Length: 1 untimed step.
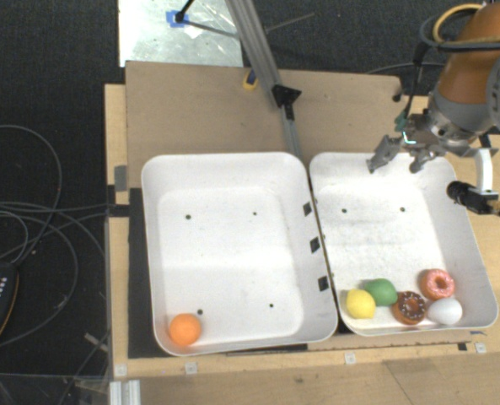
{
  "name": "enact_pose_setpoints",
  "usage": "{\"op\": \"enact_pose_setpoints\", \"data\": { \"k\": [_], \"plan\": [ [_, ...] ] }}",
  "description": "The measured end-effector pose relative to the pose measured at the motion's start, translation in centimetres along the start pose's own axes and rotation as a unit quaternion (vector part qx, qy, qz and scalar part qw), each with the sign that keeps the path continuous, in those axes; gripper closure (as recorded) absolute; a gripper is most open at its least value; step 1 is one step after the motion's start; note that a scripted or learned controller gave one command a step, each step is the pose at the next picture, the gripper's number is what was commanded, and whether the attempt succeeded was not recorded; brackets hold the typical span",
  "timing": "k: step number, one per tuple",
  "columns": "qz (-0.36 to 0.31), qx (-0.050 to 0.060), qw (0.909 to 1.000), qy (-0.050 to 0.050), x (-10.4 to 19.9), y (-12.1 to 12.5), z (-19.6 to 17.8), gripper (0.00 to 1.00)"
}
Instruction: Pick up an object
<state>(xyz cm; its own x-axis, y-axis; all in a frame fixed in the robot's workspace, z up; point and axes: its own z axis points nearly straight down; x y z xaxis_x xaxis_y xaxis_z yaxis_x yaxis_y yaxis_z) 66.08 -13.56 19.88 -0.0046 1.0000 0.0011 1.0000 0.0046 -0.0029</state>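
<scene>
Pincer (399,157) is spread open and holding nothing up at the top edge of the right bin (477,264), while the toys sit bunched at lower right, so I'd bet it clips the pink donut (438,283) going for the white ball (445,311).

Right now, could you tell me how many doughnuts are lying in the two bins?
2, both at the near end of the right bin: a pink doughnut toward the right wall, and a brown doughnut beside it, next to the white ball. None seems hidden.
</scene>
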Motion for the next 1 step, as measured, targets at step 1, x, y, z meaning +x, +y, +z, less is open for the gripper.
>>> {"op": "enact_pose_setpoints", "data": {
  "k": [1],
  "plan": [
    [-0.001, -0.002, 1.0000, -0.001, 0.00, 0.09, -0.29, 0.00]
  ]
}}
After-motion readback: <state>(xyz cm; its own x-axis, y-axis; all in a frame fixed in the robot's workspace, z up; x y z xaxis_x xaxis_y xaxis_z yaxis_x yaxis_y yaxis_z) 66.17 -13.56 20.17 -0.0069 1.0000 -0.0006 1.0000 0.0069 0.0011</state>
